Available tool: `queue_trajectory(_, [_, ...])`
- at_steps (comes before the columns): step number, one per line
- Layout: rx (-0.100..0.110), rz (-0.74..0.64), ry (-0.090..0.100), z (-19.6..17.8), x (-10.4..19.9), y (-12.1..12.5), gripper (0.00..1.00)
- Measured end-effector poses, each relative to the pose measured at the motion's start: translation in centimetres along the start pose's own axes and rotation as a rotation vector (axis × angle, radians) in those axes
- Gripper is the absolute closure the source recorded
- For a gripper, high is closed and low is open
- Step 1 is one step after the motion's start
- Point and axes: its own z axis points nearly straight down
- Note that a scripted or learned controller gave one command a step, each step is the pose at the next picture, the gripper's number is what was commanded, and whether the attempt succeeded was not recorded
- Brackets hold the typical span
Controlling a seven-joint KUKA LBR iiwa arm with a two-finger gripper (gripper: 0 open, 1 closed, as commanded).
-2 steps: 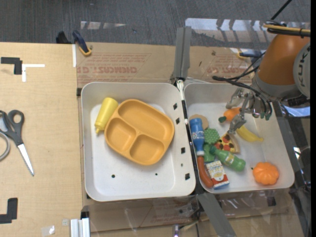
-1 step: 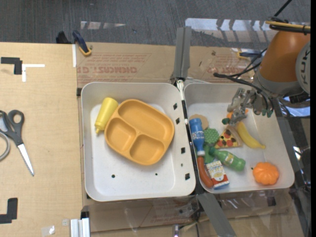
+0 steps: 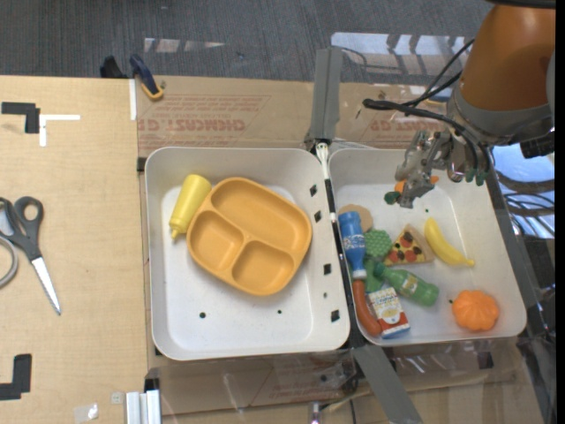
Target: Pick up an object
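Dark grey carpet (image 3: 229,16) runs behind the bench. A pale wooden tabletop (image 3: 71,237) spreads to the left, with scissors (image 3: 31,246) lying on it. Brown cardboard (image 3: 229,117) sits behind the bins.

Only readable print is on the cardboard sheet (image 3: 231,113) lying flat behind the two bins: red letters, upside down & mirrored from the cam, look like "CHEMICAL GR…", rest too faint to make out. Small carton (image 3: 388,313) in the right bin has a printed label, too small to read. Blue can (image 3: 352,239) label likewise illegible.
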Motion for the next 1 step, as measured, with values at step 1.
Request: queue_trajectory(1, [0.002, 0.243, 0.007, 3.88, 3.70, 8.38, 1.00])
